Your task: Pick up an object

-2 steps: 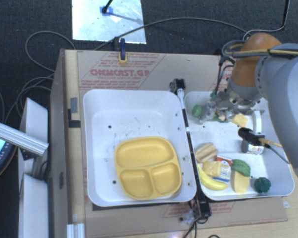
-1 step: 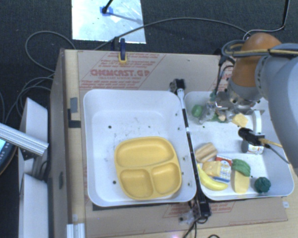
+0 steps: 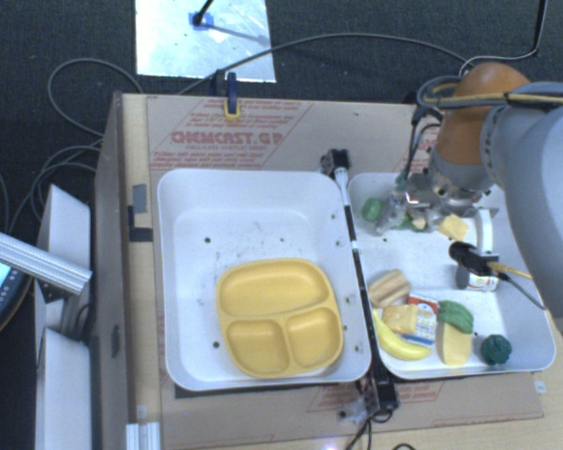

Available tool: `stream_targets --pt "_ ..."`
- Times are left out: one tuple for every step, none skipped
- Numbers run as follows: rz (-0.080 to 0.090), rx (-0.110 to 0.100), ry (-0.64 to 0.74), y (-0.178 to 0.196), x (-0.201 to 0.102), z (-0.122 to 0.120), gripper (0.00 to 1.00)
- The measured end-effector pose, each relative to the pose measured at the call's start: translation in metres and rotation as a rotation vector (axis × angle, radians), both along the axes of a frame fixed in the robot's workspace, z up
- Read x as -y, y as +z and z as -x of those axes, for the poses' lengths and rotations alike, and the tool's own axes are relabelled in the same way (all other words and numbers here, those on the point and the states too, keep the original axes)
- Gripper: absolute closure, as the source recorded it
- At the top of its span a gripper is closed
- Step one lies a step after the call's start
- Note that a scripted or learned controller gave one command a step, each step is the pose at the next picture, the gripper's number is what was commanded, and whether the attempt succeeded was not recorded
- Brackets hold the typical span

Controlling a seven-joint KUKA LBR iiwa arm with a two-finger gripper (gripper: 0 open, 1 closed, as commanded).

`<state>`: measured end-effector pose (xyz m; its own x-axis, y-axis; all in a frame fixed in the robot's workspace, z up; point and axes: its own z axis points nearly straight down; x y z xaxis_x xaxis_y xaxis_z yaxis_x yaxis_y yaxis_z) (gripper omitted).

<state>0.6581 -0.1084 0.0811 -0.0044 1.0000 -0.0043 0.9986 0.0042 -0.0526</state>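
- At left, within the left bin (image 3: 183, 251): a yellow divided tray (image 3: 280, 315).
- Right bin (image 3: 525, 331), near edge: bread roll (image 3: 388, 287), banana (image 3: 400, 340), green ball (image 3: 494, 348).
- Far corner: gripper (image 3: 415, 204) low over small toys (image 3: 383, 211); finger state cannot be determined.

The arm (image 3: 535, 148) runs off the right edge and hides the right bin's (image 3: 525, 354) far corner.

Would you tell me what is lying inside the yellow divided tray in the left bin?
The yellow tray shows three bare compartments with nothing in them. The left bin floor directly beneath it is covered, so that part cannot be checked.
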Motion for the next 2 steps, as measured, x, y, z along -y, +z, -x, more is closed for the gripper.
stream_targets --pt "0.000 0.000 0.000 0.0000 -0.0001 0.0000 0.00" --pt "0.001 -0.007 0.002 0.0097 0.0010 0.0012 1.00"
